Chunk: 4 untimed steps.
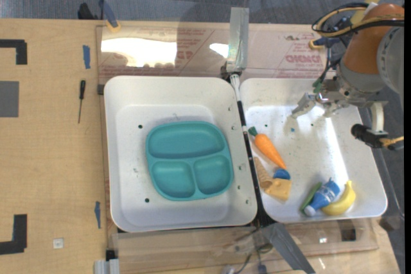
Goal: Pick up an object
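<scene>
Camera view, read left to right with the central divider [239, 113] between the two bins as the landmark: well left of it, on the wooden bench [45, 138], a small dark screwdriver [81, 99] lies beside the left bin [122, 99]. Inside that bin, left of the divider, sits a teal sectioned plate [189, 159], flat on the floor with its three compartments facing up. Just right of the divider, in the right bin [359, 138], an orange toy carrot [267, 148] lies at a slant, its green end nearest the divider. Just below it, also close to the divider, are a tan cone-like piece [262, 170], a small blue piece [281, 174] and a yellow wedge [279, 188], bunched and touching. Farther right of the divider, near the bin's lower right corner, a blue and green toy bottle [319, 197] rests against a yellow banana [340, 199]. The gripper [316, 103] hangs over the upper part of the right bin, well apart from all these toys, with its fingers spread and nothing between them. Behind it the grey arm with its orange band [363, 48] reaches in from the right.
</scene>
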Each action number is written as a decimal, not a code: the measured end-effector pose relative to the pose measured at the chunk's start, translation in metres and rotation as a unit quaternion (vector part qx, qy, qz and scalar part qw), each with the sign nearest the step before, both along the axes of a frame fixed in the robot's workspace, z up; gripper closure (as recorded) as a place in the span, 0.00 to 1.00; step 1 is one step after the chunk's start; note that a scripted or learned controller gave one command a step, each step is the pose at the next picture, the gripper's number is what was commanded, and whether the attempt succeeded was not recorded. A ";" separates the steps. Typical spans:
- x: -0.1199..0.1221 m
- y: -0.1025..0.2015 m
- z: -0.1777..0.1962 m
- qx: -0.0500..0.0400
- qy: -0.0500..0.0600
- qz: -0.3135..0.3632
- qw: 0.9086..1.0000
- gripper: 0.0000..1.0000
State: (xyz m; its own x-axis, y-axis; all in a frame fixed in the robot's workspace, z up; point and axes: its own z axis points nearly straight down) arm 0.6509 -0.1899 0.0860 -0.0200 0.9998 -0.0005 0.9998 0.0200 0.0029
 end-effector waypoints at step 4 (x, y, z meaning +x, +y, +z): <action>-0.102 0.098 0.003 0.000 -0.001 -0.024 1.000 0.00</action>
State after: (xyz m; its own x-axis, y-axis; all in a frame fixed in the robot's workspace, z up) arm 0.5492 -0.0923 0.0892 0.0276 0.9996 -0.0012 0.9996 -0.0276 0.0057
